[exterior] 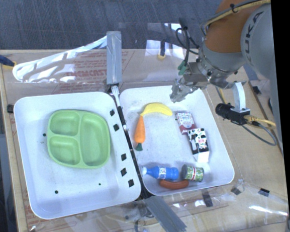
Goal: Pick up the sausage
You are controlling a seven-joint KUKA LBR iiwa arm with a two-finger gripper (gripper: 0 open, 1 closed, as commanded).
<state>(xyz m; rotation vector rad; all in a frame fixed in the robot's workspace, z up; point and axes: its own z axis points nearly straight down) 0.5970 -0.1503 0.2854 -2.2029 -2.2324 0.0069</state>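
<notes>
A desk [61, 77] covered in brown board and clear film stands on dark carpet and carries two shallow white bins side by side. The left bin [36, 198] holds a green divided plate [79, 139]. The right bin [214, 132] holds a banana [155, 108], a carrot [139, 130], a small red-labelled packet [185, 121], a black-and-white carton [199, 142], a blue bottle [161, 172], a green-labelled can [193, 173] and the sausage [174, 184]. The arm enters from the right, its upper part cut off by the frame edge; the jaws [178, 94] hang over the far right corner of the right bin, just beside the banana's right end, well apart from the sausage. The jaws are small and blurred against the white bin, so whether they are spread or closed cannot be told; nothing is seen between them. The sausage lies at the near edge of the right bin, its long axis running left to right, touching or nearly touching the bottle and can behind it; its upper edge is partly hidden by them.
</notes>
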